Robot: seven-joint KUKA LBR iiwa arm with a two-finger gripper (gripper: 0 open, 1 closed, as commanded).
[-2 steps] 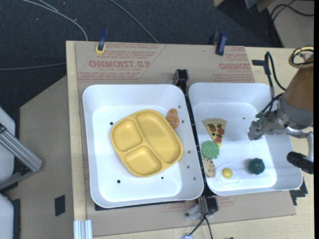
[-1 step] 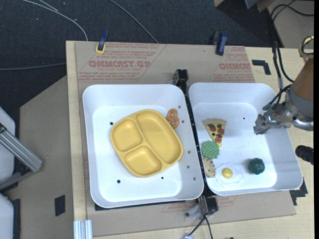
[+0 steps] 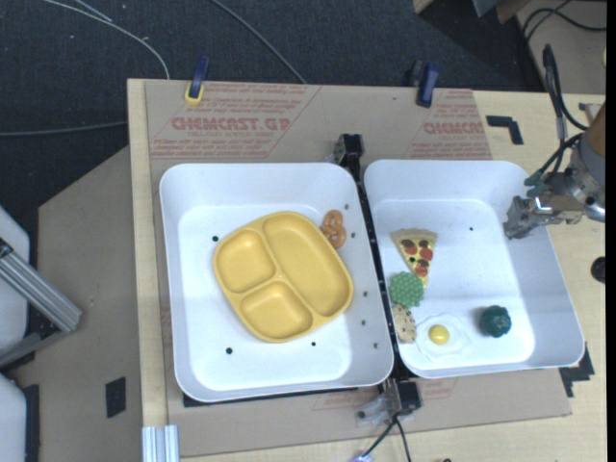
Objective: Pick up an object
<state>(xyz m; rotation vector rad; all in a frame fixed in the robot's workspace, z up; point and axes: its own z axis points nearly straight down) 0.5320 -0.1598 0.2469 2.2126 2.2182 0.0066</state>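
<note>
The right bin (image 3: 539, 268) holds a pizza slice (image 3: 417, 252), a green broccoli piece (image 3: 407, 288), a cracker (image 3: 405, 325), a fried egg (image 3: 440, 335) and a dark green ball-like item (image 3: 496, 321). A small pretzel (image 3: 334, 227) lies in the left bin (image 3: 192, 287) beside a yellow divided plate (image 3: 281, 274). My gripper (image 3: 525, 217) hangs at the right bin's upper right edge, well away from the food items, with nothing seen between its fingers.
Both bins rest on a cardboard-covered bench (image 3: 289, 114). Blue clamps (image 3: 198, 78) sit at the board's far edge. Cables (image 3: 558, 85) run near the arm at the right. Black clips (image 3: 348, 149) join the bins in the middle.
</note>
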